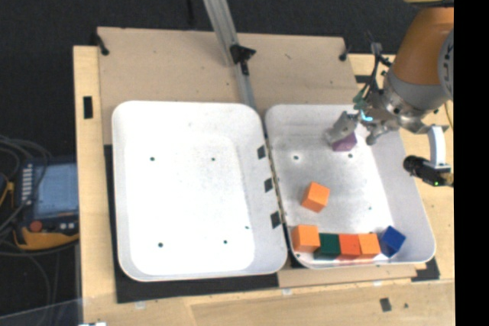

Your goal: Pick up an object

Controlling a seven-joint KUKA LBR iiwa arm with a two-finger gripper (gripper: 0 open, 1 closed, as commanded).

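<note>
A grey robot arm with an orange band reaches in from the upper right of the frame, wrist angled down and leftward over the right bin (397, 187). Its pincer (356, 129) sits low near the bin's upper edge, fingers closed on a small purple block (344, 140). Lower in that bin lie an orange cube (315, 196) and a row of coloured blocks (348, 243).

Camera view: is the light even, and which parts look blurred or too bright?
In the camera view the light is soft and fairly even; the left white bin is almost overexposed, so its surface shows little detail. The gripper and the small purple block under it look soft, with only faint shadows. The row of cubes along the right white bin's near wall is sharper.
</note>
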